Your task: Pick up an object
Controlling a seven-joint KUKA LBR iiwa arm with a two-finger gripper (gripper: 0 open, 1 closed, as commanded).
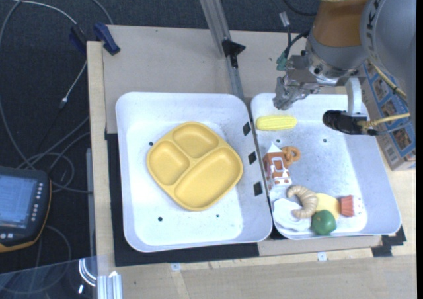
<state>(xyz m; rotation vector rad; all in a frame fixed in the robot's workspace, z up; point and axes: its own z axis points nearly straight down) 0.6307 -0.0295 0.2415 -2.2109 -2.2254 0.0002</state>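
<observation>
My gripper hangs over the far left corner of the right bin, just above a yellow corn cob that lies on the bin floor. Nothing shows between the fingers. Further down the bin lie a small pretzel, a red and white toy house, a tan croissant, a green ball and an orange block.
The left bin bears a yellow divided plate. A white dish and a yellow piece sit at the right bin's near edge. A metal pole rises behind the bins. Boxes stand at the right.
</observation>
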